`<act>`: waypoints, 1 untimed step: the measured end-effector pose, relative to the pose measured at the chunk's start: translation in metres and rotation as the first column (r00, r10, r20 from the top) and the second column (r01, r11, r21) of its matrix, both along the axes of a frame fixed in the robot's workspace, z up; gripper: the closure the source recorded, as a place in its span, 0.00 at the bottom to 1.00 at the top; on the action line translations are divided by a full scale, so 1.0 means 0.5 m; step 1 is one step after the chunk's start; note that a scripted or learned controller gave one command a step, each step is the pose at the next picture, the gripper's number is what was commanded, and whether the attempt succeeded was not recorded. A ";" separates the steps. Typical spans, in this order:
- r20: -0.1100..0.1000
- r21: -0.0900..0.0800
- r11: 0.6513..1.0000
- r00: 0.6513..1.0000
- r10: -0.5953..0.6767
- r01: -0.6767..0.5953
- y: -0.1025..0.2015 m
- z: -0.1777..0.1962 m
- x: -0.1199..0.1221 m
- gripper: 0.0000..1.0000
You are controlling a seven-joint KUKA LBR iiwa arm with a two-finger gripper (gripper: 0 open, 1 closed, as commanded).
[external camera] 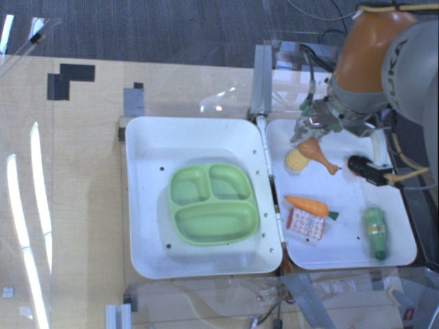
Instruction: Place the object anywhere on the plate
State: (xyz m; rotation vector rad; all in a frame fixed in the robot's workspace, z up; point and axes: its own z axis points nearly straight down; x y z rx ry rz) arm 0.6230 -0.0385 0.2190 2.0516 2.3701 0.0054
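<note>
A green plate (213, 204) with three compartments lies in the left bin (147, 184). In the right bin (405, 249), my gripper (306, 130) hangs at the far left corner, just above an orange-brown drumstick (317, 152). A yellow round piece (295, 160) lies against the drumstick's left end. I see nothing lifted off the bin floor. An orange carrot (306, 205) lies nearer the front, beside a red-and-white packet (304, 225). A green bottle (375, 232) lies at the front right.
The divider wall (269, 184) between the two bins runs between the plate and the objects. The grey arm with its orange band (367, 43) overhangs the right bin's far side. Bare wooden bench (62, 204) lies to the left.
</note>
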 end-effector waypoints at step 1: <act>-0.004 0.002 0.981 0.981 0.193 -0.193 0.128 -0.057 -0.091 1.00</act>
